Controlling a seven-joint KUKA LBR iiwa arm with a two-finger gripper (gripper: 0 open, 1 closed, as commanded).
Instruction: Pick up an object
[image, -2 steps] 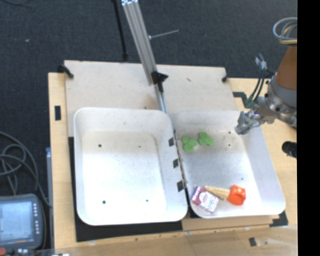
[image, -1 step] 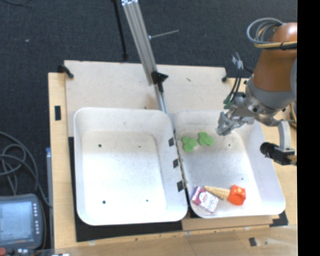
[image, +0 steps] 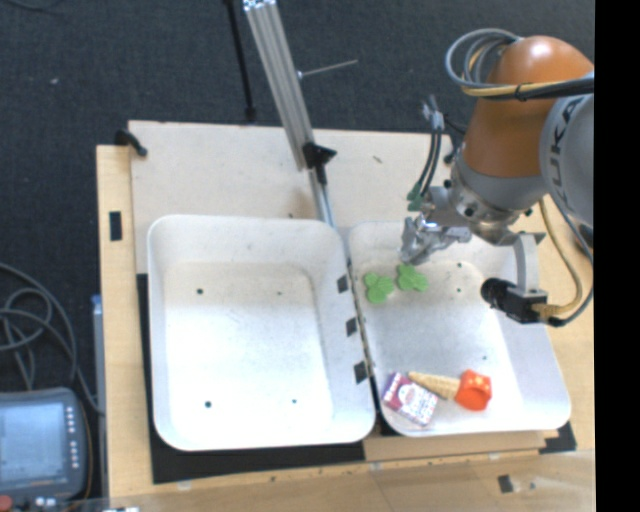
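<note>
At nine o'clock, left bin on worktop | right bin: green toy at its eleven o'clock, long axis nine-to-three | pink packet and orange-tipped cone, tip pointing nine, at six o'clock | pincer just above green toy's right end, grip cannot be told | dark carpet around.

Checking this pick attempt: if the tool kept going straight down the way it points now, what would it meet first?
Most likely the green object in the right bin, lying directly below the tool. The tool's height above it is unclear from this slanted view.
</note>
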